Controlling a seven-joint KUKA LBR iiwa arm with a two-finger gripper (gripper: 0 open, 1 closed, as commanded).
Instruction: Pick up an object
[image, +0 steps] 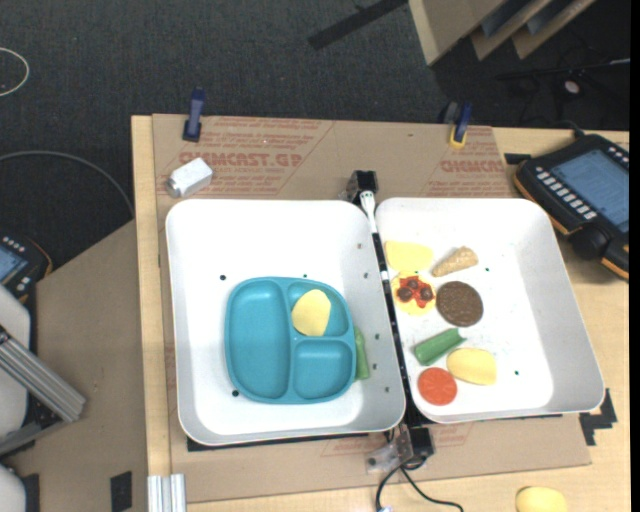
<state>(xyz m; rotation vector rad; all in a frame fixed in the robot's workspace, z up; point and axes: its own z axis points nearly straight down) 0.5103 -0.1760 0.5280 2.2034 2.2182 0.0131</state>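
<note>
Right bin (540, 300) carries the pickings: yellow slice (405, 257), tan wedge (455, 261), red berries (414, 291), brown disc (460, 303), green piece (438, 346), yellow lump (472, 366), red round (436, 386); in the left bin (200, 260), a teal divided plate (262, 340) holds a yellow item (311, 313) in its far right compartment
</note>
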